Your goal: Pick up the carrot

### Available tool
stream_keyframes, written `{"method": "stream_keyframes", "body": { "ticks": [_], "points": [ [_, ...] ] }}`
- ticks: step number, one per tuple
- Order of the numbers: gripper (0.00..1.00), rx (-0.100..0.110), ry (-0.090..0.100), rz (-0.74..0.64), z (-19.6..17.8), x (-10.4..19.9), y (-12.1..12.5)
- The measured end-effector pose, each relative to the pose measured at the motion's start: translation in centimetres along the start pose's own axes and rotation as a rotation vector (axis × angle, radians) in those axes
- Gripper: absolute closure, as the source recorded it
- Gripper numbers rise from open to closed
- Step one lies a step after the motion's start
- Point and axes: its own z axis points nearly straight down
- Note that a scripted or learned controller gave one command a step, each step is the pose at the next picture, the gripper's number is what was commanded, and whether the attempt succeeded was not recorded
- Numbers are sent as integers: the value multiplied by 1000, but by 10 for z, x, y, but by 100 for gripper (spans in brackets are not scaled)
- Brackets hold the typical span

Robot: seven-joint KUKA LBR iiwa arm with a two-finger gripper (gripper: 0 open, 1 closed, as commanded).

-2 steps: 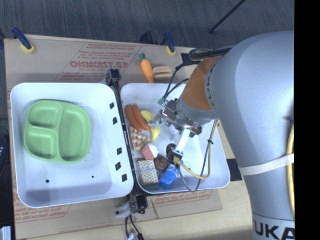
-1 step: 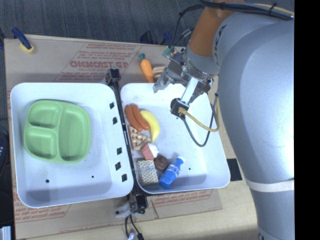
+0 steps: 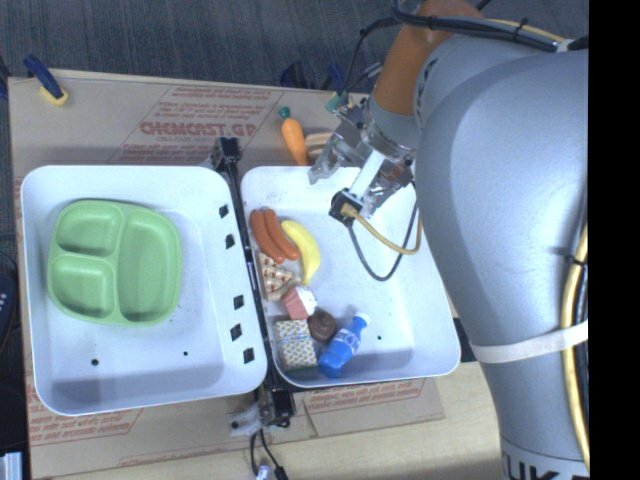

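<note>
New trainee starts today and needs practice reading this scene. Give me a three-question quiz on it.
1. True or false: the carrot lies inside the right bin.
2. What sits in the left bin? A) green tray B) banana C) blue bottle
3. Fill in: the banana lies beside the ____.

Key: 1 false, it lies on the cardboard beyond the bins. 2 A, the green tray. 3 sausages.

Dark grey carpet (image 3: 150,18) beyond cardboard-topped bench (image 3: 180,118).
</note>
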Motion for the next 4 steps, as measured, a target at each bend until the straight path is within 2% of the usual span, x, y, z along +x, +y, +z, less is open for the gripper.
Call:
{"method": "stream_keyframes", "body": {
  "ticks": [1, 2, 3, 4],
  "points": [
    [100, 5, -2, -9, -10, 1, -1],
    [100, 1, 1, 453, -73, -23, 5],
    [100, 2, -2, 615, -35, -5, -64],
    [100, 0, 1, 617, -145, -33, -83]
  ]
}}
